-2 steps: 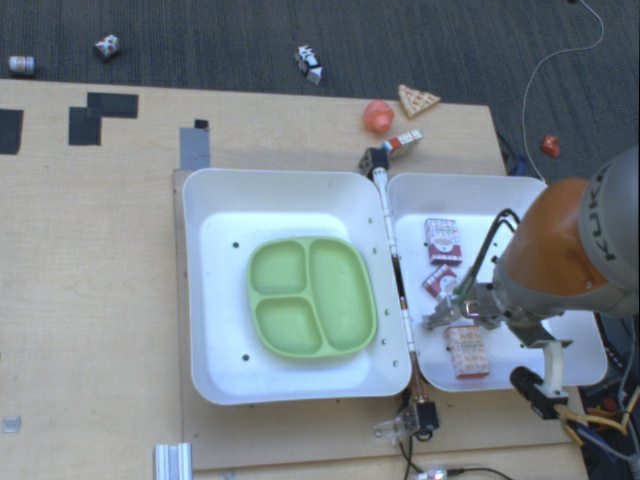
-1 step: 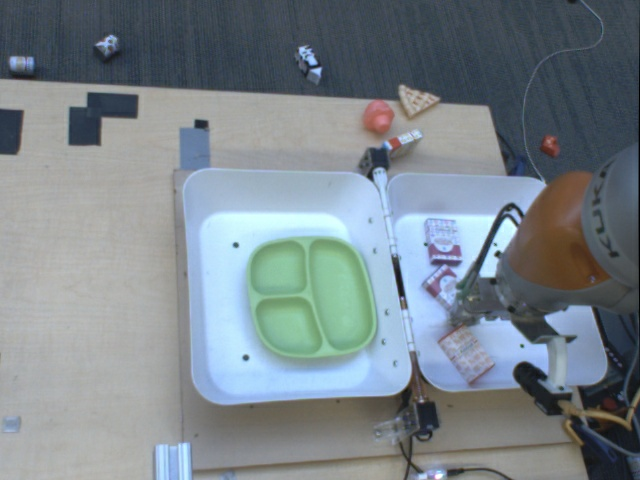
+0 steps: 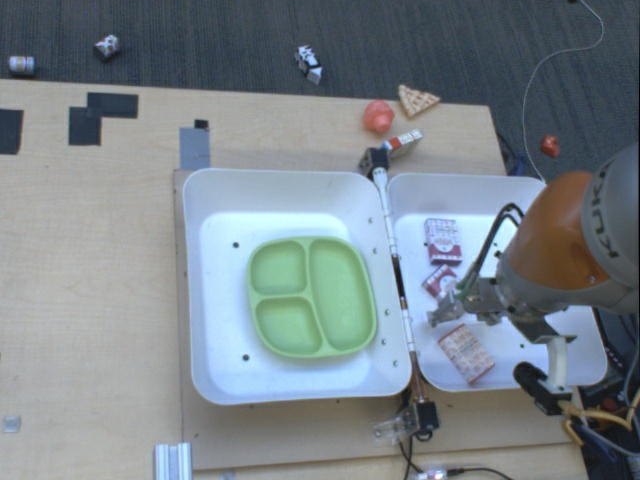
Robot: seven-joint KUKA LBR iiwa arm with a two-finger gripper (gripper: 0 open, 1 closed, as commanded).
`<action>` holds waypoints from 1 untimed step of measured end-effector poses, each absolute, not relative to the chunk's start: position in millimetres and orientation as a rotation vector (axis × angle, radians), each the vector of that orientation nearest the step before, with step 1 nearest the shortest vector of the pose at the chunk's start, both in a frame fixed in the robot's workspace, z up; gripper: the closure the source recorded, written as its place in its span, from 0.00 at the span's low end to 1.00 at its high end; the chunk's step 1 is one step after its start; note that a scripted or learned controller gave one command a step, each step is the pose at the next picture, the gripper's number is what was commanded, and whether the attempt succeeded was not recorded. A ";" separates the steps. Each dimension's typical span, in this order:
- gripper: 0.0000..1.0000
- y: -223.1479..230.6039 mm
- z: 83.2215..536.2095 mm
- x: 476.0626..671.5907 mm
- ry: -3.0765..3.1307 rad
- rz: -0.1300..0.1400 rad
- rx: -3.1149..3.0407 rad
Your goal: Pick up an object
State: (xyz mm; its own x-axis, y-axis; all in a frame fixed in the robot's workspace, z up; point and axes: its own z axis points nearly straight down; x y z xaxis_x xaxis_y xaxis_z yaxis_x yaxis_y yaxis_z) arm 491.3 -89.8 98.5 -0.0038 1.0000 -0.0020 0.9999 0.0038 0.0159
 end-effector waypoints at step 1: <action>0.00 -83.8 87.3 488.8 2.216 0.007 2.215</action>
